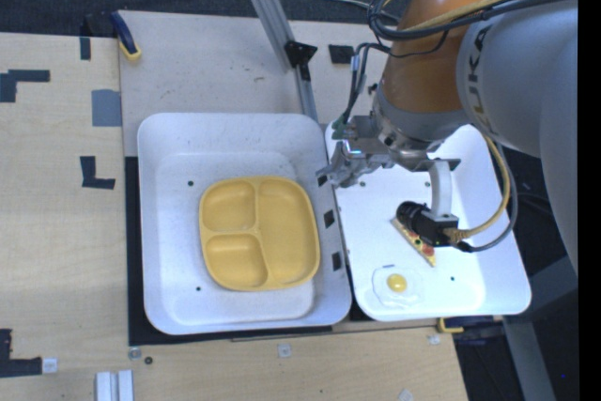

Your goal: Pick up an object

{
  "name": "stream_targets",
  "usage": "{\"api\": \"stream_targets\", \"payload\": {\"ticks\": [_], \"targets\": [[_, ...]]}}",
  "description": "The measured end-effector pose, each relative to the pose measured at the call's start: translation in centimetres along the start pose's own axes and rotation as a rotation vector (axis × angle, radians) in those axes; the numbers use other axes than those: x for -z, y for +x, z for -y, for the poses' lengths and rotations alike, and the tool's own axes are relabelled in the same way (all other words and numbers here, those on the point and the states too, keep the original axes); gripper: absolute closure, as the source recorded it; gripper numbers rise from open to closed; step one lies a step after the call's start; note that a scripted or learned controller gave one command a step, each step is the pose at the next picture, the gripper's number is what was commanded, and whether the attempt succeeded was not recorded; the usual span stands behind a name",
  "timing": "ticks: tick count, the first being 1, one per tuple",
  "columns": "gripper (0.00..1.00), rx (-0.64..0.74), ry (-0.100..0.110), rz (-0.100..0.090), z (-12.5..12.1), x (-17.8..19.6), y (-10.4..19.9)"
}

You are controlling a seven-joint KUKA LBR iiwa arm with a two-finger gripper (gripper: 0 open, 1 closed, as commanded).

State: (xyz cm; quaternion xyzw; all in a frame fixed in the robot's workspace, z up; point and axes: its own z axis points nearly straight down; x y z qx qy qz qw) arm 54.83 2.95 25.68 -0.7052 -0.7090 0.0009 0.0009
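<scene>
Spanning wooden bench (pixel 56 230): two white bins (pixel 169 146); hand (pixel 343 166) state unclear.

Left bin (pixel 160 202): yellow divided plate (pixel 258 232) occupies centre; margins open. Right bin (pixel 502 282): arm (pixel 441 61) overhangs top; fried egg (pixel 395 284) near front edge.

A divided plate (pixel 258 233) is set in the left bin (pixel 160 202). In the right bin (pixel 502 282), a fried-egg toy (pixel 395 284) is placed near the front edge (gripper (pixel 340 166) positioned behind it, above the wall between the bins).
</scene>
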Motion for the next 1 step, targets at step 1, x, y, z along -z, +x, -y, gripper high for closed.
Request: {"api": "stream_targets", "payload": {"ticks": [1], "targets": [[1.0, 0.0, 0.0, 0.001, -0.57, -1.05, 4.77]]}}
